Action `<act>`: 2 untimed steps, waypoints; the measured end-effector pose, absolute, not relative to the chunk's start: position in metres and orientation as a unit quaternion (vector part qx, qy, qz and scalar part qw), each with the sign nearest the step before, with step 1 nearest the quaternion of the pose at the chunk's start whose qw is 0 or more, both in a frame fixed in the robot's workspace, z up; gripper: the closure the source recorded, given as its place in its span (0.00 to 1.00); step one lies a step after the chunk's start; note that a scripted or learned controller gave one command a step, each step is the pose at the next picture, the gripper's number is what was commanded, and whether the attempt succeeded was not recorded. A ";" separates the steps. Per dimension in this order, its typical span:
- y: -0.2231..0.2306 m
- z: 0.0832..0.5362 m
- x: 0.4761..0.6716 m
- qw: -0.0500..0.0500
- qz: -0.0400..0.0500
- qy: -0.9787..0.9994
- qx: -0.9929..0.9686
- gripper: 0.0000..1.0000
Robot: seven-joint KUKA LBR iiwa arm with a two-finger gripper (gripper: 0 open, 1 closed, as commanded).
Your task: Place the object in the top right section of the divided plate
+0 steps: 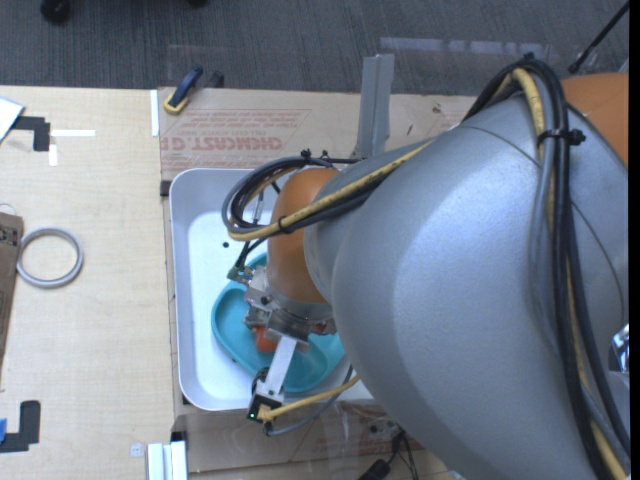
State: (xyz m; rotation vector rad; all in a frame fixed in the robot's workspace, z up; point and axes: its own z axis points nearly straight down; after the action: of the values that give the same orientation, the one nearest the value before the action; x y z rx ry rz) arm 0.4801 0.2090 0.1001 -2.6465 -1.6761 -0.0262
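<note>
Glaring softly off the broad grey metal arm casing (470,298) under even overhead light; shadowing the shallow white plastic bin (190,298) beneath; blurring slightly throughout.

Upside-down red "CHEMCAST" print on the cardboard sheet (255,128).

The grey arm (470,298) covers most of the white bin (190,298) and much of the blue divided plate (228,323). Free room is the bin's bare floor along its left wall and upper left corner. Black cables (250,193) loop over the upper part.
</note>
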 end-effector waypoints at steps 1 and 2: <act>0.219 0.100 0.482 -0.001 -0.007 -0.483 -0.875 1.00; 0.228 0.099 0.483 -0.003 -0.006 -0.631 -0.776 1.00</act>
State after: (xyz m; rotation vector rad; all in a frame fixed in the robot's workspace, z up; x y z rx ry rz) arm 0.4829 0.2277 0.0995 -2.4421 -1.9854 -0.0204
